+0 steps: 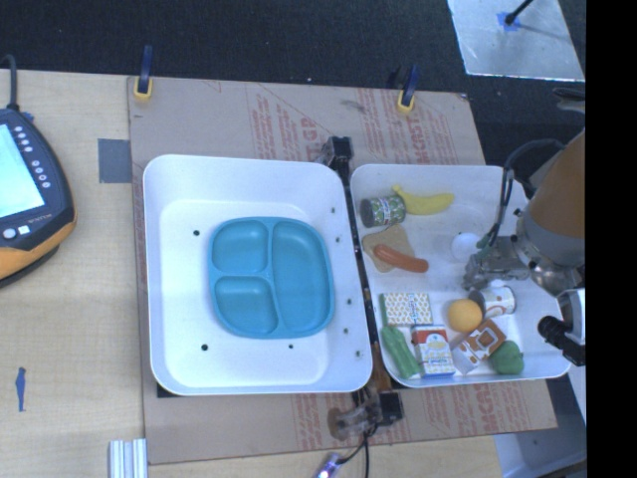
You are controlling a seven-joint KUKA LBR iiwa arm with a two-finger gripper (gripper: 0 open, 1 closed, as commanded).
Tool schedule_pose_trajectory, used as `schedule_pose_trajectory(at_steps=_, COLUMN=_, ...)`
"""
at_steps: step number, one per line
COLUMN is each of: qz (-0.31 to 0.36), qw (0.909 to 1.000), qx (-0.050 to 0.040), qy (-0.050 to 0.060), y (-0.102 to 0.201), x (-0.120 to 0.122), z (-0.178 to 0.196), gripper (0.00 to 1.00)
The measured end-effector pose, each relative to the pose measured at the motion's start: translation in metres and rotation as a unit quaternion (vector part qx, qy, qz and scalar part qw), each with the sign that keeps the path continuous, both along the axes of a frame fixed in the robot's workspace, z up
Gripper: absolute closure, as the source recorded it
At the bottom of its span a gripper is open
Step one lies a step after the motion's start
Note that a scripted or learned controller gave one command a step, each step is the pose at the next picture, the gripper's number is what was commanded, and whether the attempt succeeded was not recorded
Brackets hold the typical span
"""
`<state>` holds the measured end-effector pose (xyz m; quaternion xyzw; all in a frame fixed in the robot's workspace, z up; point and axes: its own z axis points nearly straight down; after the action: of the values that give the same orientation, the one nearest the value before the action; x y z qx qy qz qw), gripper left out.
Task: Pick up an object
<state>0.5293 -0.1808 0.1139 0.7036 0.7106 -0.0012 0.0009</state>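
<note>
Camera view puts the nearest things along the bottom edge of the right bin point(438, 378): you see a green vegetable piece point(399, 351) lying lengthwise by the bin's left wall, a small carton point(433, 352) just beside it, a brown-and-white packet point(479, 341), and a green leafy piece point(508, 358) in the corner. Just behind them sit a checkered white box point(407, 308) and an orange ball point(464, 314), the ball touching a small white cylinder point(497, 298).

Your gripper point(485, 270) hangs low over the right side of that bin, above the cylinder and beside a small white ball point(465, 243). You cannot tell from here whether the fingers are spread or pressed together, and nothing is visibly pinched between them.

Further back you find a sausage point(400, 259) lying across a tan slice point(388, 242), then a dark can point(382, 210) on its side touching a banana point(426, 202) near the far wall.

To your left, the other bin point(169, 207) carries a blue divided plate point(271, 276) at its middle. A handheld pendant point(28, 195) rests on the surface point(70, 366) at the far left.
</note>
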Motion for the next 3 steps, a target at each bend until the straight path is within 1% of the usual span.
schedule_pose_trajectory(at_steps=1, qz=0.000, qw=1.0000, qx=-0.0003, qy=0.000, y=0.000, x=0.000, z=0.000, gripper=0.00)
schedule_pose_trajectory(at_steps=2, qz=-0.003, qw=1.0000, qx=0.0016, qy=0.002, y=0.026, x=-0.038, z=-0.022, gripper=0.00)
schedule_pose_trajectory(at_steps=3, qz=0.000, qw=1.0000, qx=-0.0001, qy=-0.005, y=0.087, x=-0.049, z=-0.021, gripper=0.00)
